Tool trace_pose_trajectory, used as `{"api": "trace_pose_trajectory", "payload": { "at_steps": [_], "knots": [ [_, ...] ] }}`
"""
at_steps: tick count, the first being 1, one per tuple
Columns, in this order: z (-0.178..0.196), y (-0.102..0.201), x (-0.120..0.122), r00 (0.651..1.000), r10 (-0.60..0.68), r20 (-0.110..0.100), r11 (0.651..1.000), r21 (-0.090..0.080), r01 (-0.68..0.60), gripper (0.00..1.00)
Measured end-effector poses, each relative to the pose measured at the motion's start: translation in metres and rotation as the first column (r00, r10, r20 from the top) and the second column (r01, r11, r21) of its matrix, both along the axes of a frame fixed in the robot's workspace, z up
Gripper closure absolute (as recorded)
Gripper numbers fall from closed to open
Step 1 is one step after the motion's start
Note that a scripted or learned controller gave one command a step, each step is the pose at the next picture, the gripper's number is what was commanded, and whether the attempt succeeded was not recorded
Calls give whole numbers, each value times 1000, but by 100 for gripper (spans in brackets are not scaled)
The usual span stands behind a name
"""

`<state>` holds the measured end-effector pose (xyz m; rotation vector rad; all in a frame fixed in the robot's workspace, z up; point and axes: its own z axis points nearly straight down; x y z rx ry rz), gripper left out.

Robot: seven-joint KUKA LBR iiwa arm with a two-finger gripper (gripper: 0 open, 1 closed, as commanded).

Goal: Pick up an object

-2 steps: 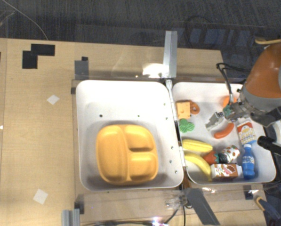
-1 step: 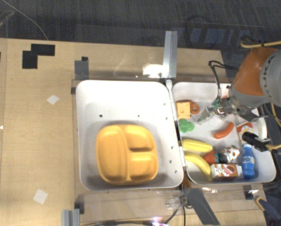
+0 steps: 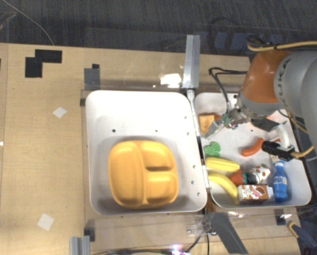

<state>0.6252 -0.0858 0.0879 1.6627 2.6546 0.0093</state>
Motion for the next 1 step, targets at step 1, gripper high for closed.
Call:
{"api": "trace_pose_trajectory", "payload": {
  "at_steps": [1],
  "knots": [
    [12,-1,3,1000,2,7,1000,-3,-2,100]
  ]
}}
